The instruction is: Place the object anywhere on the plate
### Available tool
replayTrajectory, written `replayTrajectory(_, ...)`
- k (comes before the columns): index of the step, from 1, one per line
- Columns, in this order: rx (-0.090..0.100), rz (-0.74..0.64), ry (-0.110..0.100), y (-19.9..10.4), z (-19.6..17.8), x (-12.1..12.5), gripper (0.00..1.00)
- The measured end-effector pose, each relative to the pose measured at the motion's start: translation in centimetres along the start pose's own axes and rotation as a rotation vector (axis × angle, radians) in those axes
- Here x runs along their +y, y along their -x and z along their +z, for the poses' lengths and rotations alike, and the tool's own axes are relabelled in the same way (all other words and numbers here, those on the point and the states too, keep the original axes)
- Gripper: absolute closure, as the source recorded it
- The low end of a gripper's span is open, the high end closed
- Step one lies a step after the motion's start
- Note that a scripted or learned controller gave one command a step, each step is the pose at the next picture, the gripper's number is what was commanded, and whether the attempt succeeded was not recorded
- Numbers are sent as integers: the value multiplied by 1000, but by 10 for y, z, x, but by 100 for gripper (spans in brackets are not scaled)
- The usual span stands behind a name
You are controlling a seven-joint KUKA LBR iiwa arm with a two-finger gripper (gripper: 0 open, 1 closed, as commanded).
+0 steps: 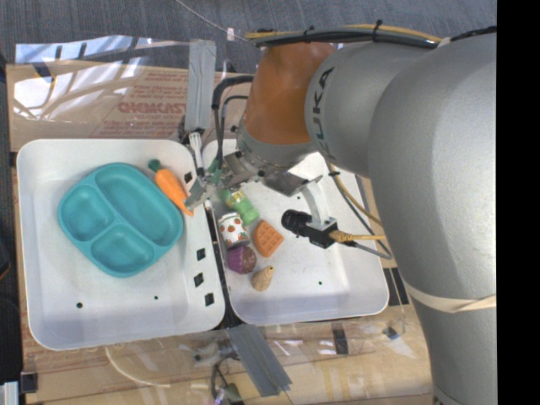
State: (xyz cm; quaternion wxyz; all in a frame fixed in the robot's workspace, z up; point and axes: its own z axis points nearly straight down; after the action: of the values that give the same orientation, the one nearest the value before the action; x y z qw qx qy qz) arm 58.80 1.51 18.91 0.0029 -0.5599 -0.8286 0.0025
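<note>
Over the right bin [337, 287] looms the big grey arm [422, 142], reaching in from the right and covering that bin's far right corner, so room is tight on that side. Its orange band [283, 91] hangs above the seam between the two bins. The gripper [199, 188] is down at that seam, just beside the carrot [172, 189]. Is the claw open or closed? Cannot tell from this angle, and nothing can be seen gripped.

On to the left bin [51, 302], where there is wide open white floor along the left wall and the near wall. The teal plate [126, 213] sits in the upper middle, turned on a diagonal, its three compartments showing plain teal. The carrot lies in this bin along the plate's upper right rim, green top toward the far wall. It touches the rim, though whether it rests on it or only against it is unclear.

Back in the right bin, a cluster hugs the seam side:
- a waffle piece [268, 238]
- a purple vegetable [241, 258]
- a small red-and-white can [230, 226]
- a green-and-yellow item [239, 201]
- a tan lump [263, 278]

Bare floor lies to their right.

As for lettering, "KUKA" reads on the arm's casing. The red print on the cardboard [101, 99] behind the bins is too blurred to read.
</note>
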Motion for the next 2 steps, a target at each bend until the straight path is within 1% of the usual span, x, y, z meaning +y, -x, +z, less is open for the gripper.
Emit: replayTrajectory(2, 0, 0, 0, 0, 0, 0, 0)
